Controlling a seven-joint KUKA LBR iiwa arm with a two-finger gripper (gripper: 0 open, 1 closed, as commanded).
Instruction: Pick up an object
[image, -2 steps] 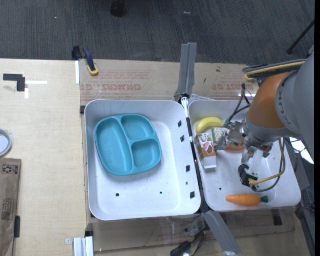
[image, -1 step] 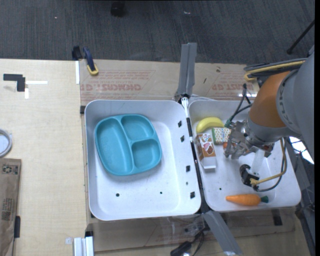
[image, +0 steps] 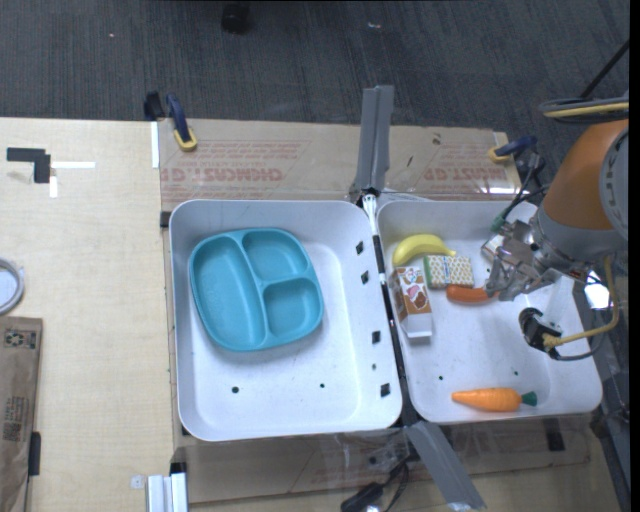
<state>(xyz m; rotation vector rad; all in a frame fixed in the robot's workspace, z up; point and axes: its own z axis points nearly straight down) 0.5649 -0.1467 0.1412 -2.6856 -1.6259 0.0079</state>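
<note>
right bin (image: 560, 400): small orange carrot (image: 490, 399)

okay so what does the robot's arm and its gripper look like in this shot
The arm is a bulky rounded body, grey with a broad orange band above the wrist. Its gripper is a small grey metal assembly with dark parts. A thin pale cable ending in a black loop hangs below it.

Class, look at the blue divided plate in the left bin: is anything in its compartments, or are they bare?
Bare. The blue divided plate lies flat in the left bin, and all three compartments show only blue surface.
</note>
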